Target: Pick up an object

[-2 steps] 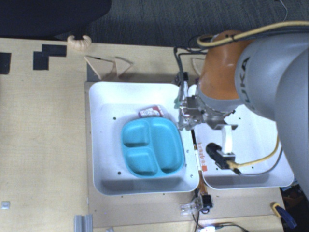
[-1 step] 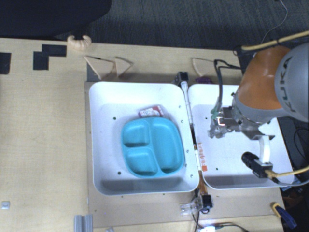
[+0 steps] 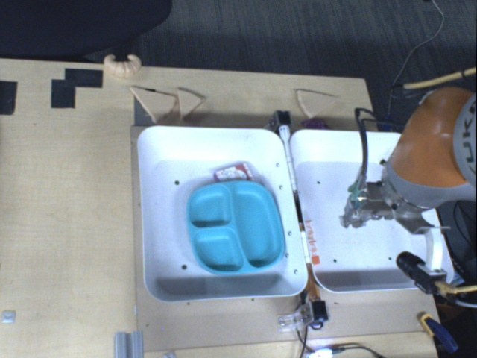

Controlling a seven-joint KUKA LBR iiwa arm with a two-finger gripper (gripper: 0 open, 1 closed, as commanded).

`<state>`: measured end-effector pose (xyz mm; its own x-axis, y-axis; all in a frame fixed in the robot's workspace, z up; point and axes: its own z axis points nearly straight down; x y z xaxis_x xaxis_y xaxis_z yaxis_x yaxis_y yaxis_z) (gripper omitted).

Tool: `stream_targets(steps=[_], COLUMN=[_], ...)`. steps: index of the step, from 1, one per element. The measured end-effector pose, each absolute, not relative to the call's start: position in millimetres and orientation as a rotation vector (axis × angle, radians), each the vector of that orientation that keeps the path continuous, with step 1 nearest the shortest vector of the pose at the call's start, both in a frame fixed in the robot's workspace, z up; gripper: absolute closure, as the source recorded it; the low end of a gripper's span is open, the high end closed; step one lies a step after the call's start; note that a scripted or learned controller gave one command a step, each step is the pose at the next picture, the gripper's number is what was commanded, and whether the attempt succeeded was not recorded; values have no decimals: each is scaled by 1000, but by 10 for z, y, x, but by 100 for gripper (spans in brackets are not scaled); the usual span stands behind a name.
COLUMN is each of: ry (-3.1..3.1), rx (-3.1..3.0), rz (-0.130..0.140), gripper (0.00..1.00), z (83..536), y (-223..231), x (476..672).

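Bare white floor across the right shallow plastic bin (image 3: 328,200) around the gripper (image 3: 356,213), jaws' state cannot be told; turquoise three-compartment plastic plate (image 3: 235,226) in left white bin (image 3: 160,215), small red-and-white packet (image 3: 232,173) touching its far rim; wooden table (image 3: 67,215) beyond.

Two bins sat side by side on the bench (image 3: 67,200). A divided tray (image 3: 235,226) lay in the left bin (image 3: 160,200), a small packet (image 3: 232,173) just behind it. The tool (image 3: 356,213) hung over the right bin (image 3: 328,162).
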<state>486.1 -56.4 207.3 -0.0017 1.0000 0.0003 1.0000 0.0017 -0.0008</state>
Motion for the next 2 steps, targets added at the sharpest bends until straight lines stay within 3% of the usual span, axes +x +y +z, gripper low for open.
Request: stream_targets(steps=[1,2], ry=[-2228,-2224], rx=[-2215,-2220], rz=[-3,-1], gripper=[100,100], z=[2083,1843], y=[-186,-550], x=[4882,4868])
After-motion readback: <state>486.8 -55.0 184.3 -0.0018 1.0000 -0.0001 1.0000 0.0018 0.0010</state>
